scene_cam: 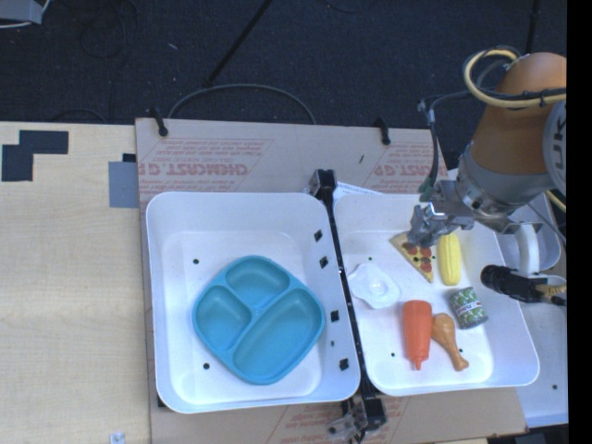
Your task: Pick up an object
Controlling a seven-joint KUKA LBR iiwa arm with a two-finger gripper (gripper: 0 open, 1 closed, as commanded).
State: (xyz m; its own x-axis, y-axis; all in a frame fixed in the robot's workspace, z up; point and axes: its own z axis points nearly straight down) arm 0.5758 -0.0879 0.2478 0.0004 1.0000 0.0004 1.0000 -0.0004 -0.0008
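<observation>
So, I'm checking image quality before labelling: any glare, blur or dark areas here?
Camera view: the right bin and left bin are evenly lit, bright white, with only soft shadows; the floor above the bench is very dark; the tool and small toys look slightly soft; the blue plate is clear.

My gripper (427, 228) sits over the top of the pizza slice (416, 254), hiding that end of it. My arm (518, 128) runs off the right edge. The print on the small can (469, 308), below my gripper, is too small to read.
</observation>
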